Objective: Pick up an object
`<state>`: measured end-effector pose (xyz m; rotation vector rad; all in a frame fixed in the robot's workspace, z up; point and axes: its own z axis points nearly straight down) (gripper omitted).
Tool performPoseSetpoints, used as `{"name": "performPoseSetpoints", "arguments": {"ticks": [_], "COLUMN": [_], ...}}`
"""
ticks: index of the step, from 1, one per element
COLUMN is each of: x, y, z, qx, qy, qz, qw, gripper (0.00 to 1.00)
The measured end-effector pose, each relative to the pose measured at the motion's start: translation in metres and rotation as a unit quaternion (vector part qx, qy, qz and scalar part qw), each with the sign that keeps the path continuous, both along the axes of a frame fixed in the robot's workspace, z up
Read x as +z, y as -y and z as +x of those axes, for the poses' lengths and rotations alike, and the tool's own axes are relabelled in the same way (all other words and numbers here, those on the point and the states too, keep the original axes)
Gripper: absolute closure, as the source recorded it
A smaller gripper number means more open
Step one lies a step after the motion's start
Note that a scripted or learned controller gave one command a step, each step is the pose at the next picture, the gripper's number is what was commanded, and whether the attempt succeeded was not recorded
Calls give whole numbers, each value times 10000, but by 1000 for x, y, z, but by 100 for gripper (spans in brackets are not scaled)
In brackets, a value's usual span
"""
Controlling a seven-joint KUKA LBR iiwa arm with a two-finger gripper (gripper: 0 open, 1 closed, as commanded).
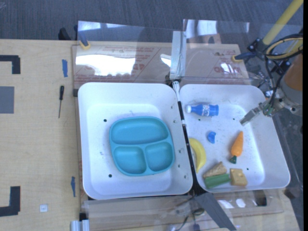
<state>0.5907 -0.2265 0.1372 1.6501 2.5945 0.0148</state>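
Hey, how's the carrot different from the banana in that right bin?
The carrot is orange with a green end, while the banana is yellow. The carrot is straight and lies out in the open part of the right bin; the banana is curved and sits tucked against the bin's left wall. Both are toy foods lying flat in that bin.

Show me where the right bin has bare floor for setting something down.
Bare floor lies right of the carrot, toward the right bin's rim, and between bottle and blue piece. Crowded: the near edge, with banana, green cylinder, and blocks.
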Motion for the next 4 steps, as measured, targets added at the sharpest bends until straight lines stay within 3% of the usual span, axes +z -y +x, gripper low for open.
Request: {"name": "performPoseSetpoints", "arguments": {"ticks": [1, 2, 3, 4], "x": [-28, -50, -39, 48], "y": [-9, -45, -45, -153], "z": [-14, -62, -59, -7], "qx": [-8, 756, 750, -584], "qy": [-279, -289, -253, -275], "qz": [133, 105, 96, 160], "qw": [9995, 9967, 9968, 9978], "gripper": [0, 0, 100, 100]}}
